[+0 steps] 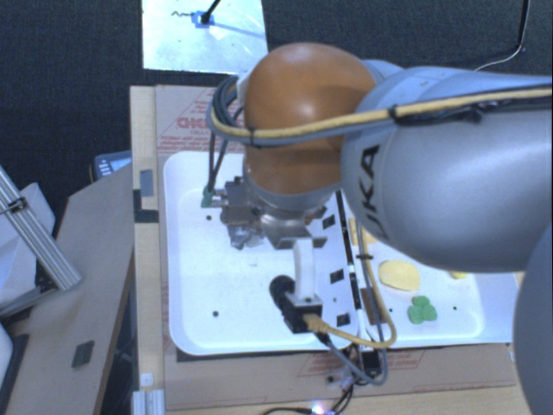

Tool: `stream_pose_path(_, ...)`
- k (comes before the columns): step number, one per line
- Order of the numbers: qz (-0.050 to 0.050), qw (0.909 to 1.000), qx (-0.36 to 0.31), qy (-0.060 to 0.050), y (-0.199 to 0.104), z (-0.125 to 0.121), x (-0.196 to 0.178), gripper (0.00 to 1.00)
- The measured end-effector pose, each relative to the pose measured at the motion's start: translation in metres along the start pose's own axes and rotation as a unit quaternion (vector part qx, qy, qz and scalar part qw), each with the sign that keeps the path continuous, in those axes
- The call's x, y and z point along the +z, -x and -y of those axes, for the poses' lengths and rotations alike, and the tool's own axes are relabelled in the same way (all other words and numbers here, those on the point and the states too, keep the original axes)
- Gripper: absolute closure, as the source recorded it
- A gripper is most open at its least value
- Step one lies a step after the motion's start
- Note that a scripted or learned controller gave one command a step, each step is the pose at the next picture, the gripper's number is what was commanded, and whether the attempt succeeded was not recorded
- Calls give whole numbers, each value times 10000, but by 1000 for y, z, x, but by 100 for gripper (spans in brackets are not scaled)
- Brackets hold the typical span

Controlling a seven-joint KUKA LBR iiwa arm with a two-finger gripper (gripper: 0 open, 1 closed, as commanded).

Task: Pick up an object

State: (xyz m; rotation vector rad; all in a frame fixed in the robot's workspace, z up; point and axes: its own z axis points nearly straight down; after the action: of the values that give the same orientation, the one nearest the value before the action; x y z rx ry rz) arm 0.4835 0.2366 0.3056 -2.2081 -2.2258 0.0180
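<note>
Camera view: surface [148, 335] was seen from above at a slant, with two shallow white bins set side by side on it.
Arm: the grey arm [449, 180] was extended in from the right, and its orange band [298, 102] was positioned over the back half of the left bin [199, 322].
End effector: the end effector [251, 221] was located just below the orange band, low over the middle of the left bin. Whether it was apart or together could not be told, since its tip was hidden by the wrist.
Left bin: a plain white floor was shown, marked by a few small dark spots.
Right bin: the right bin [471, 325] was largely covered by the arm, and its near part was exposed.
Yellow object: a pale yellow object [399, 275], rounded and flat, was found in the right bin near the wall shared by the bins, well apart from the end effector.
Green object: a small lobed green object [422, 310] was found in the same bin, just beside the yellow one on the side of the near rim, with a narrow gap between them.
Cardboard: a cardboard sheet [186, 119] with red print was laid under the bins and was exposed at the back left.
Shiny sheet: a reflective sheet [203, 33] was placed beyond the bins on dark ground.
Metal rail: a slanted metal rail [34, 236] was seen at the left edge.
</note>
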Motion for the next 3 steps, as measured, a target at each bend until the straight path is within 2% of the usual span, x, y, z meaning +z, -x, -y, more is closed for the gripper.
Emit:
stream_pose_path(1,-14,10000,34,49,2,-3,36,100)
stream_pose_path(2,-16,10000,35,53,2,-3,53,100)
stream_pose_path(3,-25,10000,38,70,2,-4,42,100)
